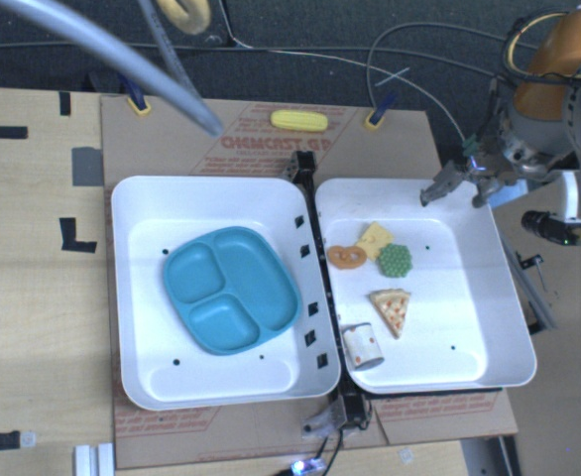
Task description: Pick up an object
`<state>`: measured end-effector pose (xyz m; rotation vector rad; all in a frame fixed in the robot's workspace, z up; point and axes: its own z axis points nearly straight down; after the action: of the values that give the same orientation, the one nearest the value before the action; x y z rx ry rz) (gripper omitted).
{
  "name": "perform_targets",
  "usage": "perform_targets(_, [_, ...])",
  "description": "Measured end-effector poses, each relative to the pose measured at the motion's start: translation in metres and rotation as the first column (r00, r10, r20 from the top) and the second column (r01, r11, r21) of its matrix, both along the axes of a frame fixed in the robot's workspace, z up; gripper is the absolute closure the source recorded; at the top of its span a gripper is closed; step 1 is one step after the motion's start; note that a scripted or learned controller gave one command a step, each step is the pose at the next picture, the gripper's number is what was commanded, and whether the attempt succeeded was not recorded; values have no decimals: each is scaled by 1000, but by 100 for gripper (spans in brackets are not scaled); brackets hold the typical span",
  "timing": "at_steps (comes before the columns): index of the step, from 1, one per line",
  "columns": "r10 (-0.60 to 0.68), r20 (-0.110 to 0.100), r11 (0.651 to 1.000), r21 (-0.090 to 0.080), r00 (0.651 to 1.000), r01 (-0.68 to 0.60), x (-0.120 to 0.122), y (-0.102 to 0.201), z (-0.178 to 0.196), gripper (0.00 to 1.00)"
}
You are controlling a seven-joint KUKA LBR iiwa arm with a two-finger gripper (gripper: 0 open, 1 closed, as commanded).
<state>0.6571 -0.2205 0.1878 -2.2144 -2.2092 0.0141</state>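
Five small toy foods, among them a bumpy green piece and a pizza wedge, lie well below-left of the open, empty gripper.

Yellow banana behind the bins

bins 2 | plate 1 | food items 4 | can 1

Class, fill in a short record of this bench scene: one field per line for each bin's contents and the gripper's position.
Left bin: blue divided plate
Right bin: pretzel, cheese piece, green round item, pizza slice, small can
Gripper: above right bin's far right corner, holding nothing
Behind bins: yellow item on cardboard
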Motion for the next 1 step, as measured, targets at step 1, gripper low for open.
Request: perform_targets(1, [4, 15, 1000, -3, 1000, -4, 3, 1, 11, 0])
